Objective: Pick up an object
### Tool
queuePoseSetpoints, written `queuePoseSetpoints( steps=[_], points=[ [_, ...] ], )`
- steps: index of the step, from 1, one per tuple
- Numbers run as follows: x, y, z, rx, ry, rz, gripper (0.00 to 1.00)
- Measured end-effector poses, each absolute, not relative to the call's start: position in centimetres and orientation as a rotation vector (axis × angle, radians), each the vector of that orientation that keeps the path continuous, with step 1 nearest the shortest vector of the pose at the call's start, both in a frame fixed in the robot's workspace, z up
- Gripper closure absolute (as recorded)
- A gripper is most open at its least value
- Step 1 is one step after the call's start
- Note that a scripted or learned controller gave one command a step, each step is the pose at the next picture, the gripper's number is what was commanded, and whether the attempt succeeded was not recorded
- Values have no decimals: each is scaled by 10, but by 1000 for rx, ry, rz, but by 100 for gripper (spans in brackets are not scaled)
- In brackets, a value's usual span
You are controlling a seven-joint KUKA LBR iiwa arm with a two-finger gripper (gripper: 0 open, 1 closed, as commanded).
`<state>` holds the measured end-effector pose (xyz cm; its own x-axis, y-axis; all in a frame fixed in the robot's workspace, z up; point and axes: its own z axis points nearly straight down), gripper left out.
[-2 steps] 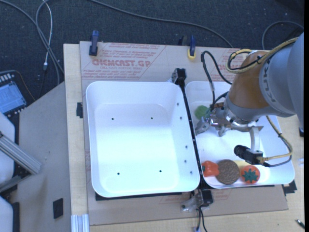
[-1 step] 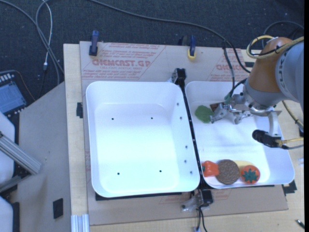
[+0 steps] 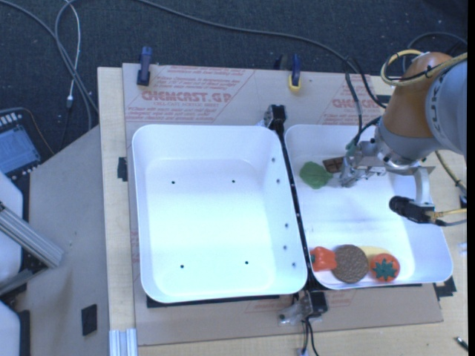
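Observation:
My gripper (image 3: 347,175) hangs low over the back of the right bin (image 3: 371,213), reaching in from the right under the grey wrist with its orange band. A green lumpy object (image 3: 315,175) lies just to its left, close to the bin's left wall. A small brown piece (image 3: 333,166) sits between the green object and the gripper; whether it touches the gripper is unclear. Along the bin's front edge lie a red object (image 3: 322,258), a round brown disc (image 3: 350,263), a yellow piece (image 3: 373,251) and an orange-red object with a green top (image 3: 384,267).
The left bin (image 3: 211,213) stands beside the right one, with a black divider clip (image 3: 276,115) at the back between them. A black cable end (image 3: 407,208) dangles from the arm over the right bin's right side. Cables run across the floor behind the bench.

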<state>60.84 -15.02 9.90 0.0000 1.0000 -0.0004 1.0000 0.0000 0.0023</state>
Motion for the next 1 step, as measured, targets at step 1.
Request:
queuePoseSetpoints(
  steps=[1],
  points=[
    [628,-203,179,2219,2214,4,100]
  ],
)
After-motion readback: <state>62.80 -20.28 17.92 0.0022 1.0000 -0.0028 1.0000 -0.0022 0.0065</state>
